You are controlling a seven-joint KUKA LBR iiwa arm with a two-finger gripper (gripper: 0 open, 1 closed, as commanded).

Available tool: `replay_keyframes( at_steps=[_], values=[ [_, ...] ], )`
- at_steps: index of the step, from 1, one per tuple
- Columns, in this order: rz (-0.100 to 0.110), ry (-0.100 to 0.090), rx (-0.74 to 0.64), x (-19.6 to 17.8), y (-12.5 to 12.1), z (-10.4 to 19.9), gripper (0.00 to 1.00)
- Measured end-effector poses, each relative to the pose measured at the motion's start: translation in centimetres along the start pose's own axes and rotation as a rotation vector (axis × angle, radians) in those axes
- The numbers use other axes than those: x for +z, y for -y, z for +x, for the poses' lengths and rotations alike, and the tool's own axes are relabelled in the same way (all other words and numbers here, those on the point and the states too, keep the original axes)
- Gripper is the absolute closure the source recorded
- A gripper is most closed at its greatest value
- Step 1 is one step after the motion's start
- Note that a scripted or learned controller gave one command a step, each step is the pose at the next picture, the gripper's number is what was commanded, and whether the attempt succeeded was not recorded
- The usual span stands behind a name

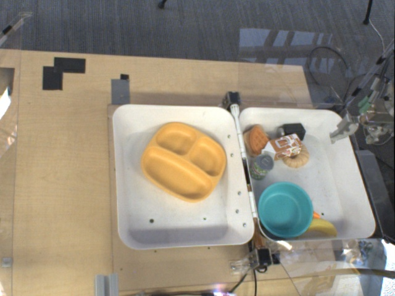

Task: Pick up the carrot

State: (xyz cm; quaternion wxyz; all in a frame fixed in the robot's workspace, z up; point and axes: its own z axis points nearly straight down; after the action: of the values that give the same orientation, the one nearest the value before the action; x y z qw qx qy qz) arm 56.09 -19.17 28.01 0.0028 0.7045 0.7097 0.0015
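Observation:
Only a small orange tip of the carrot [316, 215] shows, in the right bin's near corner. It is wedged between the teal bowl [284, 209] and a yellow banana-like piece [322, 228], and the bowl hides the rest of it. My gripper [345, 127] hangs at the right bin's far right rim, well away from the carrot. Nothing is visible in it.
The right bin [345, 184] also holds a round brown pastry [255, 140], a small grey can [261, 165], a wrapped snack [289, 149] and a black block [291, 130]. A yellow divided plate [184, 160] lies in the left bin [133, 214]. Cables hang at the right.

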Motion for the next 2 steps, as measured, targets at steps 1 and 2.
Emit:
replay_keyframes(
  at_steps=[1,2],
  values=[
    [-0.019,0.009,-0.077,-14.79,6.48,-0.71,0.0],
    [-0.015,0.008,-0.088,-15.36,6.2,-0.47,1.0]
  ],
)
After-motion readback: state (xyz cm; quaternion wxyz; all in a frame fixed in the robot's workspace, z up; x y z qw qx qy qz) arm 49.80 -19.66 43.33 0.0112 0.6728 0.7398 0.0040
